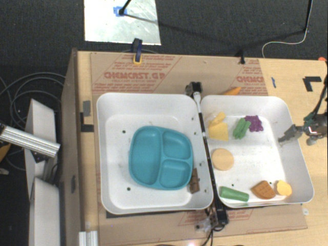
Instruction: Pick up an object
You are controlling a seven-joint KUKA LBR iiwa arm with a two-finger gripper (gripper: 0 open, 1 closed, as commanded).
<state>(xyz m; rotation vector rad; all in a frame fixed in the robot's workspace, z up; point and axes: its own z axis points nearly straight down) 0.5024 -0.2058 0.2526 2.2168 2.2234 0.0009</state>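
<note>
The right bin (287,160) holds several toy foods. At its back lie a yellow cheese wedge (218,130), a green pickle (240,128) and purple grapes (254,122). A tan round biscuit (223,159) sits mid-left. Along the front are a green cucumber (233,193), a brown waffle piece (263,189) and a yellow-orange piece (283,188). My gripper (290,134) reaches in at the right rim of this bin, low and apart from all the food. I see nothing in it.
The left bin (115,122) holds a teal divided plate (161,158). A small brown item (194,181) lies by the divider between the bins. An orange carrot (231,91) rests on the cardboard behind the right bin. Cables run along the bench's right edge.
</note>
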